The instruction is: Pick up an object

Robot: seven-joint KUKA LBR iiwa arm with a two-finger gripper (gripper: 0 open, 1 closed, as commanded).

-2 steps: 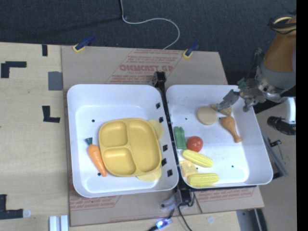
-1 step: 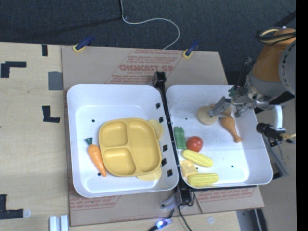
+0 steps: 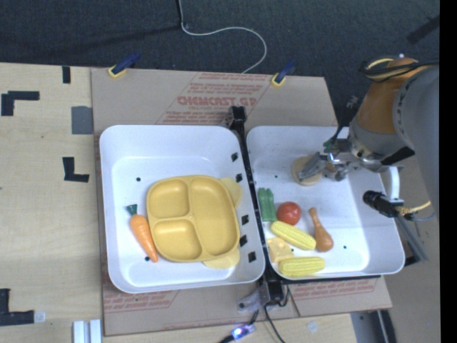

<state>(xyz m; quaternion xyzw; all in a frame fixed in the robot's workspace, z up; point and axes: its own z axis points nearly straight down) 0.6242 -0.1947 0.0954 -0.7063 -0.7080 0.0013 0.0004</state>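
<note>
Gripper (image 3: 312, 168) low over right bin (image 3: 371, 263), near its back edge, above a tan round object (image 3: 307, 178); finger spread and any hold cannot be told. Toward the front edge: tomato (image 3: 288, 212), green piece (image 3: 266, 204), two corn cobs (image 3: 293, 235), drumstick (image 3: 320, 231). Left bin (image 3: 114, 156): yellow divided plate (image 3: 192, 216), carrot (image 3: 143, 236) along its left side.

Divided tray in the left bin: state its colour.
Yellow: the divided tray shows plainly in the camera view.
</note>
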